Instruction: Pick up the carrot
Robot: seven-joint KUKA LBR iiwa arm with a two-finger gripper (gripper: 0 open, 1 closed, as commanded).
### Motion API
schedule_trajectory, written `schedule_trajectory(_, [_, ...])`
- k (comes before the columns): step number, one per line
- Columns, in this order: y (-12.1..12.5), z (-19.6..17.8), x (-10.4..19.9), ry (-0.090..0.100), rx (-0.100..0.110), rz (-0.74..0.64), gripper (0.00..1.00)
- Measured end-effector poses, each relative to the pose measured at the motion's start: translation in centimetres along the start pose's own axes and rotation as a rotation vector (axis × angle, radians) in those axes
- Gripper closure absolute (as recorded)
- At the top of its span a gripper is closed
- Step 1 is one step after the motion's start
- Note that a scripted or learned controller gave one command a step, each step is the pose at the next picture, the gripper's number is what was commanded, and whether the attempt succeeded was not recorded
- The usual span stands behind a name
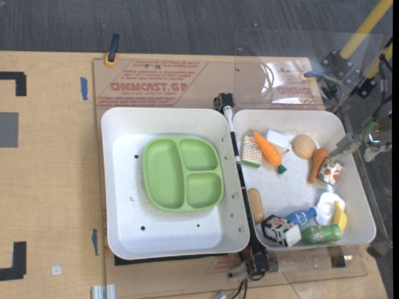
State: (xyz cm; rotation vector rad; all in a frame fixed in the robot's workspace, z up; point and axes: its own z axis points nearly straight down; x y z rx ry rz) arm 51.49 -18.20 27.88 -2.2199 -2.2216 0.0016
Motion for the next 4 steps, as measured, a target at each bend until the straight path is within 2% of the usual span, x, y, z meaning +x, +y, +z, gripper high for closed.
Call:
schedule_trajectory(1, [5.4,7.2,5.8,0.005,0.008,0.118,0.00])
schedule_trajectory(2, [9.3,16.3,9.4,0.003,0.012,0.268,0.00])
schedule_trajectory(3, [10.2,18.0,9.0,0.009,-0.008,0.447,0.00])
schedule_trajectory(4, [10.4,17.2,9.0,0.006,-0.019,0.445,1.00])
